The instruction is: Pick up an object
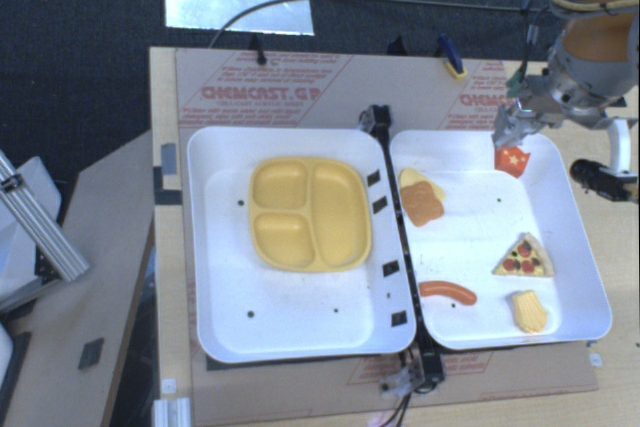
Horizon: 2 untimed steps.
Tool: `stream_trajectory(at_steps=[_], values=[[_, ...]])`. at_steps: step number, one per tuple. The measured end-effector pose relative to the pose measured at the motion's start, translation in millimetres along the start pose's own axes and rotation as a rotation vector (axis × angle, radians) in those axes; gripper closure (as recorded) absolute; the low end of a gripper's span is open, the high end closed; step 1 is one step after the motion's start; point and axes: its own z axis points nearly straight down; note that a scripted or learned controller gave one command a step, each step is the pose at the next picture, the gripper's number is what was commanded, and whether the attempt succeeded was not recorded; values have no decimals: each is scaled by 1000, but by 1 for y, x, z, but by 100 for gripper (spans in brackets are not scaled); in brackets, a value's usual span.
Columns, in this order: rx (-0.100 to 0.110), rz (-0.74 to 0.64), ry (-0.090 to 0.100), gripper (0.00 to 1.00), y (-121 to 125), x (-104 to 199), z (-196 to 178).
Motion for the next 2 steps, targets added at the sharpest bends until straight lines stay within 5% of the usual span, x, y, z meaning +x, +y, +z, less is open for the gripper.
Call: stream_trajectory(at_steps=[2], values=[[1, -1, 1, 100, -22, 91, 16]])
